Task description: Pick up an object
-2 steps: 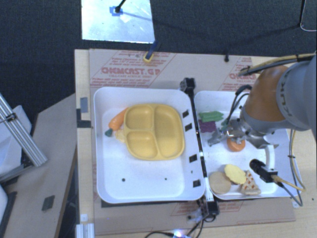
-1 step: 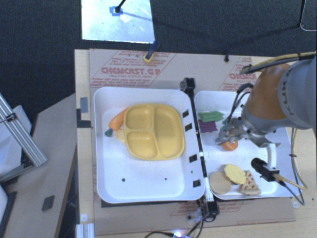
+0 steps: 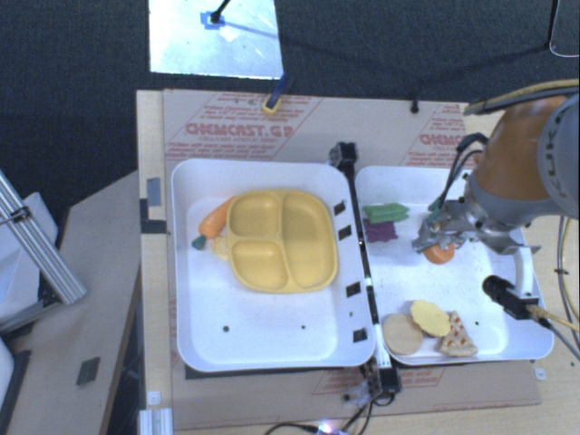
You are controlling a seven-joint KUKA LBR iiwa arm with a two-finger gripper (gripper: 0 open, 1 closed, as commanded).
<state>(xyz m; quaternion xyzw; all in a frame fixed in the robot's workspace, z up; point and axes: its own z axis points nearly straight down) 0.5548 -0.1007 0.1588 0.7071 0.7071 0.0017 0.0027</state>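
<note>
In the left bin [image 3: 195,333] we see a yellow divided plate [image 3: 276,240] with a toy carrot [image 3: 214,219] tucked against its left edge. In the right bin [image 3: 507,338] a green piece [image 3: 386,213] lies above a purple one [image 3: 380,232]. The gripper [image 3: 439,240] sits low over a small orange object [image 3: 439,255], seemingly touching it; we cannot tell its grip. A tan disc [image 3: 402,334], yellow slice [image 3: 430,318] and pizza wedge [image 3: 459,335] cluster near the front.
</note>
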